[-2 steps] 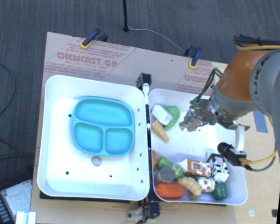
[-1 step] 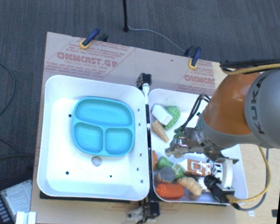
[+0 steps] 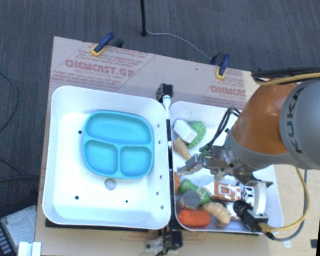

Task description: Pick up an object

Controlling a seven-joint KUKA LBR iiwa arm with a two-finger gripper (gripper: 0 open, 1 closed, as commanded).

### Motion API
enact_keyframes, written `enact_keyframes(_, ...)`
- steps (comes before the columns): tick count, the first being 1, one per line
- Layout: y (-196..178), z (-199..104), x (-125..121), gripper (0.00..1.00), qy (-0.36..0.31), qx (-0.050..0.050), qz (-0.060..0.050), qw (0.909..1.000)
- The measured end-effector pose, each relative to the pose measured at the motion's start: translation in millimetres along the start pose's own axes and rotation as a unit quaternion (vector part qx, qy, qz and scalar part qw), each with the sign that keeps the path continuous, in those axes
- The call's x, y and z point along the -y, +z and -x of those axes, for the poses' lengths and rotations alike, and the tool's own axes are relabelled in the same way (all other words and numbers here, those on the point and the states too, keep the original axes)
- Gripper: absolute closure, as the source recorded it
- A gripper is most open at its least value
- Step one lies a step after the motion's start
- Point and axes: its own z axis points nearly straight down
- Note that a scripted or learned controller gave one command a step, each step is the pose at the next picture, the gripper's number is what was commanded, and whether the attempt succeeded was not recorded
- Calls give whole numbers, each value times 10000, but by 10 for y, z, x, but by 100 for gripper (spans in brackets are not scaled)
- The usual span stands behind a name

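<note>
My gripper hangs low over the middle of the right bin, under the orange-banded wrist. Around and below it lie several small toy items: a white and green piece at the bin's far end, a tan stick by the left wall, a green item, a brown round piece, an orange carrot-like item, a tan croissant-like item and an orange and white box. The arm hides the bin's right half. Nothing is seen lifted out of the bin.
The left bin holds a blue three-compartment plate and a small grey piece just in front of it. Both bins rest on a cardboard sheet held by two clamps. A black cable bundle trails off the wrist.
</note>
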Motion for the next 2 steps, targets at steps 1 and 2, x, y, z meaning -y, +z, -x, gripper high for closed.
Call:
enact_keyframes(1,731,674,-27,0,10,9,15,10000)
enact_keyframes(2,864,684,-55,0,18,41,129,9999)
